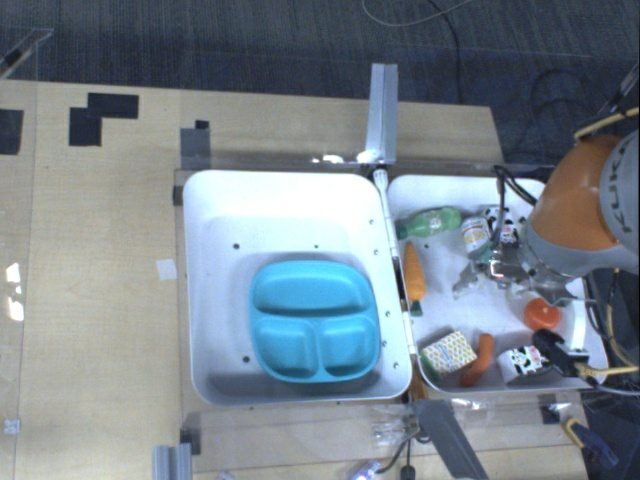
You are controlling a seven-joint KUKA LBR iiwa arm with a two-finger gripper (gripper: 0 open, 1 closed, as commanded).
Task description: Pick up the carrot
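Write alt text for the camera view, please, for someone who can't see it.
A grey-and-orange robot arm reaches into the right bin, its gripper apart from the carrot lying by the divider. The left bin holds a blue tray.

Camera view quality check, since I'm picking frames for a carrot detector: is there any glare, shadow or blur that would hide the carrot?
Camera view: lighting is even and soft; the carrot is sharp and unshadowed against the right bin's white floor. Camera view: the blue tray casts a faint shadow in the left bin. Camera view: the gripper area is small and cluttered, so detail there is hard to read.
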